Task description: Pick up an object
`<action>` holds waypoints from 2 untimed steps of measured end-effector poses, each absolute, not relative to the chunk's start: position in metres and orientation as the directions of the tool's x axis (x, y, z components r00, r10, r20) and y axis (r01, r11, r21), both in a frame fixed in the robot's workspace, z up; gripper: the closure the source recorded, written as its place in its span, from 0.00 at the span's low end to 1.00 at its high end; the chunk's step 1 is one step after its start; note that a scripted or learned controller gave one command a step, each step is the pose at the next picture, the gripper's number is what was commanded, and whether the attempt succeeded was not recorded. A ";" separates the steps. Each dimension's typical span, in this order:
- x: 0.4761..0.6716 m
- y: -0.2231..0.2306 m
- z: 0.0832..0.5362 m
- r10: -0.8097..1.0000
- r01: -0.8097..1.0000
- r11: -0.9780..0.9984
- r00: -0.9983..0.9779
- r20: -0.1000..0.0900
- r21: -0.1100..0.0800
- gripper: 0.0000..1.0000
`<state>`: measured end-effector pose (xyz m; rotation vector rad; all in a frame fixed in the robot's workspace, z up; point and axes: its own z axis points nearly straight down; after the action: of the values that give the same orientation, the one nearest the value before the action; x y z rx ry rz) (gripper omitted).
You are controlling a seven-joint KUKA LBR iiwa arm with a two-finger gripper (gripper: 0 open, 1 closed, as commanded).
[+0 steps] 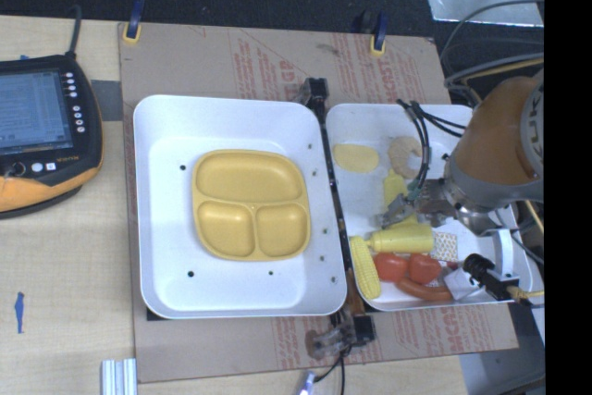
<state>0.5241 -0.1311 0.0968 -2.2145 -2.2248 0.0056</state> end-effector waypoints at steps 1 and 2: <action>0.579 -0.100 0.092 1.000 1.000 0.007 -0.007 -0.001 -0.004 0.00; 0.578 -0.101 0.102 1.000 1.000 0.010 -0.010 -0.002 -0.006 1.00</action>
<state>0.5784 -0.1012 0.1019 -2.2077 -2.2309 0.0090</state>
